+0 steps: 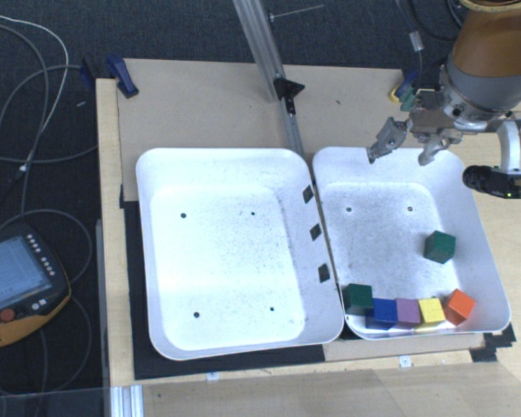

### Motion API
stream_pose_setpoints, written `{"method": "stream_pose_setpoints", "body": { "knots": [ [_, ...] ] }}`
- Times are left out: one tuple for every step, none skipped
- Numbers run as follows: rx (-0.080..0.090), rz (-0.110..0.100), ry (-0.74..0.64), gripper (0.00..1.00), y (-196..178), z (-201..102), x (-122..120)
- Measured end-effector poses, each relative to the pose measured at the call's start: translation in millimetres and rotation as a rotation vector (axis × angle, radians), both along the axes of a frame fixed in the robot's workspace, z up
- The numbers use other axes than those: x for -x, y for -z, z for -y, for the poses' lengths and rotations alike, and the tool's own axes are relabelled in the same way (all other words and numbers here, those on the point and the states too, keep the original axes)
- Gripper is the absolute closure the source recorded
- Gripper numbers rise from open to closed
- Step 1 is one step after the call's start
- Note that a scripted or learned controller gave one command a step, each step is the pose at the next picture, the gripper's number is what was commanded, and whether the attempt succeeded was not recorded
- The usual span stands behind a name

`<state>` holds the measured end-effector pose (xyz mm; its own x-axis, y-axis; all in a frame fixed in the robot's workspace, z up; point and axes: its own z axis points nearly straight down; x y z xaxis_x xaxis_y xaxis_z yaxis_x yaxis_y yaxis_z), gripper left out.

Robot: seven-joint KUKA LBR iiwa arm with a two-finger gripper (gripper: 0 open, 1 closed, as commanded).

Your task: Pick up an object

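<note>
My gripper [405,152] hangs over the far rim of the right bin [391,207], its two fingers spread apart with nothing between them. A dark green cube [439,246] sits alone near the right bin's right side. Along that bin's near edge lies a row of cubes: green [358,297], blue [385,310], purple [408,310], yellow [431,310] and orange [460,304]. The gripper is well behind and above all of them.
The left bin [221,250] lies beside the right one, with black clips [315,231] along the shared edge. A metal pole [265,42] slants up at the back. A handheld pendant [17,276] and cables lie on the floor at left.
</note>
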<state>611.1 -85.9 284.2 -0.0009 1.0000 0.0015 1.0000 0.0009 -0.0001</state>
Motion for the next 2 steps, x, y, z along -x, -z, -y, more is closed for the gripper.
{"method": "stream_pose_setpoints", "body": {
  "knots": [
    [0.005,-0.001,0.007,0.00,30.2,68.2,-15.5],
    [0.001,-0.009,0.009,0.00,85.6,131.0,42.7]
  ]
}}
